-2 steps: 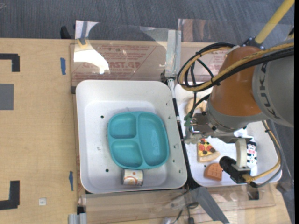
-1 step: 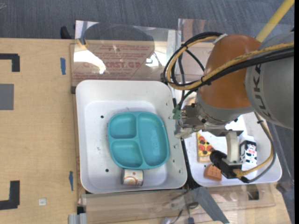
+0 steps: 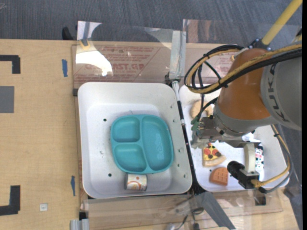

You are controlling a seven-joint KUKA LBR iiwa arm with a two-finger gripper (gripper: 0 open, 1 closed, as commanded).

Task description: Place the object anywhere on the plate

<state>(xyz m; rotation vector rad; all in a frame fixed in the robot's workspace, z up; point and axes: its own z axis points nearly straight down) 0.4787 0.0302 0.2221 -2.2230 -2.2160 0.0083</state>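
Pizza toy (image 3: 211,154) in right bin (image 3: 273,178)
Gripper (image 3: 200,134) just above it, grip can't be told; plate (image 3: 142,143) in left bin (image 3: 91,109).

plate (image 3: 142,143): teal, three compartments, flat in my left bin, nothing on it | pizza slice toy (image 3: 211,155): lying flat in my right bin, just above an orange waffle-like piece (image 3: 219,176)
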